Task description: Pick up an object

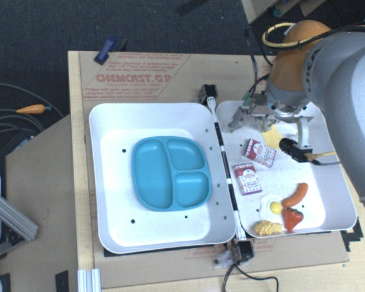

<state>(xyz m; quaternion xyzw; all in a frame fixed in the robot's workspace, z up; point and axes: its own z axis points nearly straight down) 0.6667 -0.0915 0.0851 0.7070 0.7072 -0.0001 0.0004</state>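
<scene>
Yellow wedge (271, 137) lies flat in the right bin (331, 193), toward its far end. Being low and thin, it could likely slide away from a grasp, and the pink carton (259, 152) just beside it might be nudged or caught instead. The wedge sits just below the tool (269, 111) in the camera view. I cannot tell how far open the tool is; nothing is visibly held.
</scene>
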